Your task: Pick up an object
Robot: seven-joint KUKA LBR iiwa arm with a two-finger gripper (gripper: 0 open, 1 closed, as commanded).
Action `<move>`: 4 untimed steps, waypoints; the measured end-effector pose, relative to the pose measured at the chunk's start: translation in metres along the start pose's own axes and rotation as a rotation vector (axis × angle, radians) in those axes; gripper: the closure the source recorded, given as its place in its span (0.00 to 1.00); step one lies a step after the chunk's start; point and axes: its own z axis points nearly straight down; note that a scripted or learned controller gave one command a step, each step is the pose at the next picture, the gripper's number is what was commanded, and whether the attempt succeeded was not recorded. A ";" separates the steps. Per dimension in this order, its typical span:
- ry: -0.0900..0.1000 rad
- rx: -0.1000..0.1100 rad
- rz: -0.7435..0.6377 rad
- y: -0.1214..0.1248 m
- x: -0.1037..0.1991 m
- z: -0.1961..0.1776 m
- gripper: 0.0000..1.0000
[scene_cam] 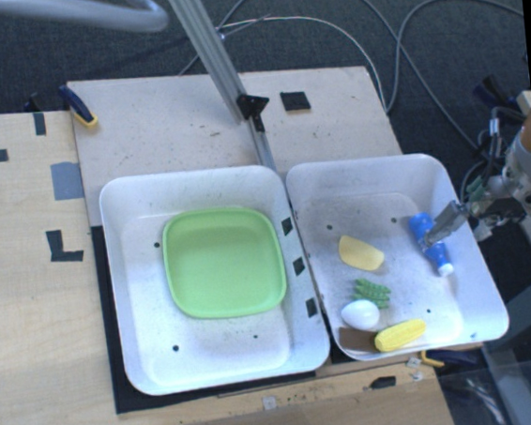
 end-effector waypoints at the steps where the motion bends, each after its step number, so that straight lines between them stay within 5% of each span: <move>1: 0.001 0.004 0.000 0.003 -0.005 0.045 0.00; 3: 0.001 0.004 0.000 0.009 0.003 0.149 0.00; 4: 0.000 0.001 -0.001 0.010 0.003 0.137 1.00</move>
